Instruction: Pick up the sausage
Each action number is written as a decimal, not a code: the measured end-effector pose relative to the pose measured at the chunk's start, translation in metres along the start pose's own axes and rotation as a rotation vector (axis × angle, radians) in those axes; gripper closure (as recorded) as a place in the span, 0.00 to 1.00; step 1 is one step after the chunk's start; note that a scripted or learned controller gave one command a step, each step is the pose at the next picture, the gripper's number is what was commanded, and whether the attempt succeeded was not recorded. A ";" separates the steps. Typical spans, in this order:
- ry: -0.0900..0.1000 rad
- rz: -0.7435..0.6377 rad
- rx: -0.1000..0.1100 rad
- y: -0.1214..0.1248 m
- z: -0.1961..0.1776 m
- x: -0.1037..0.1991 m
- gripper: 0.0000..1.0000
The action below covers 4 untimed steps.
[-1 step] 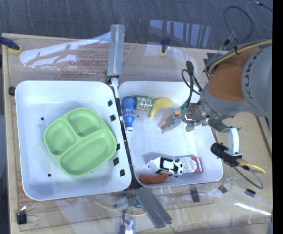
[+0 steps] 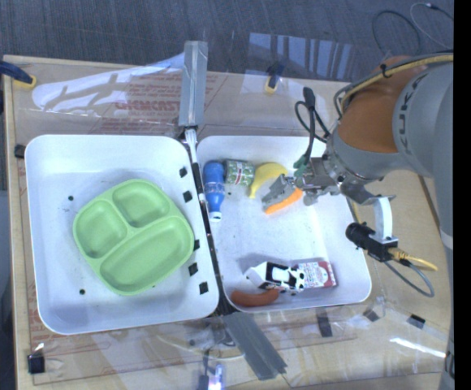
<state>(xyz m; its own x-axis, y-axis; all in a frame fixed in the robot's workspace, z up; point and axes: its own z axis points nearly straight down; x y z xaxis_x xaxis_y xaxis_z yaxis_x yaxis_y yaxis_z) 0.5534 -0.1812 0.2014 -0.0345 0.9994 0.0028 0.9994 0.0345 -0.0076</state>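
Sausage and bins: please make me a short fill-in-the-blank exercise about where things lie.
1. The sausage lies in the ____ bin, at its near edge.
2. The green divided plate has ____ compartments.
3. The gripper hovers by the ____ carrot.
4. The milk carton lies right ____ the sausage.

Missing words: right; three; orange; behind

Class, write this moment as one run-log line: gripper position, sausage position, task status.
gripper: over carrot, right bin's far side | sausage: near wall of right bin, beside milk carton | status: sausage not picked up
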 end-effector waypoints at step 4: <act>0.000 0.148 0.003 -0.009 0.038 -0.025 0.00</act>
<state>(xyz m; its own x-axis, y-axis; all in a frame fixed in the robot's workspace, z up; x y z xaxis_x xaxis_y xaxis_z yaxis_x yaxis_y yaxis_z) 0.5450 -0.2065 0.1636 0.1132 0.9936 0.0016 0.9935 -0.1132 -0.0105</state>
